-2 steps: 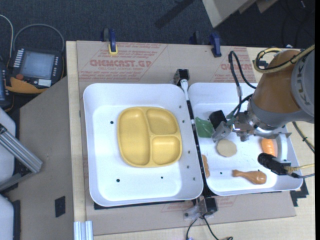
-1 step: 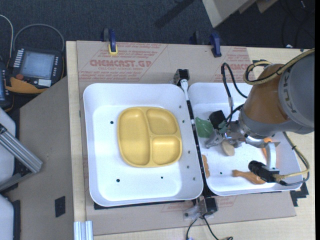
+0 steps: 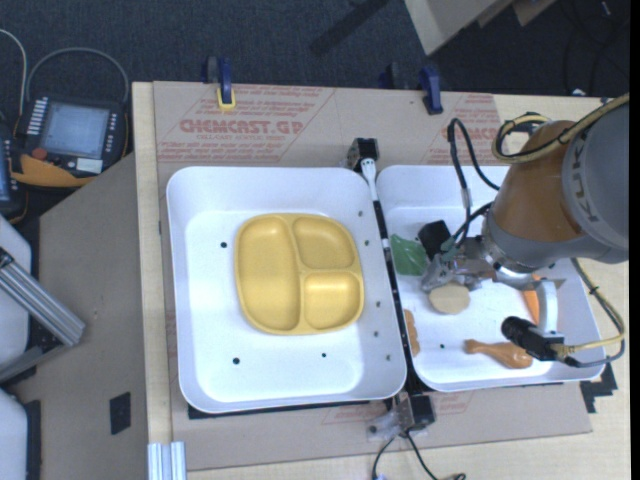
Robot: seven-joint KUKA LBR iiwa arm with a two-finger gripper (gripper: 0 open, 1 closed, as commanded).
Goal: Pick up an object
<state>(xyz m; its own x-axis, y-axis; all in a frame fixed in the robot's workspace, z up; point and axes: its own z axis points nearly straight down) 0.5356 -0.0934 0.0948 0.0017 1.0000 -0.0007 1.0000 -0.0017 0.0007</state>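
In the camera view the arm (image 3: 592,193) enters from 3 o'clock. Its grey body fills the upper right corner and is cut off by the frame edge there. The orange band (image 3: 535,196) curves down and toward 9 o'clock, so the wrist hangs over the middle of the right bin (image 3: 415,198). The gripper (image 3: 452,271) points down and slightly toward 8 o'clock, low over the bin floor.

A pale round lump (image 3: 449,299) lies at about 8 o'clock from the bin's centre, just at the gripper's 6 o'clock side. It is touching the gripper or nearly so. The metal parts at the tip run together with cables and shadow, so I cannot tell whether the gripper is released or clenched, or whether it grips the lump.

A green piece (image 3: 407,256) sits at 9 o'clock against the bin's left wall, partly behind the gripper hardware, and its shape is hard to read. An orange piece (image 3: 531,305) shows at 4 o'clock, its upper end hidden under the wrist. A brown drumstick-shaped thing (image 3: 493,349) lies at 6 o'clock. A thin orange-brown sliver (image 3: 410,330) rests at 7 o'clock along the wall between the bins, too small to make out.

The left bin (image 3: 200,268) holds a yellow divided plate (image 3: 298,271) at its centre, well apart from the arm.
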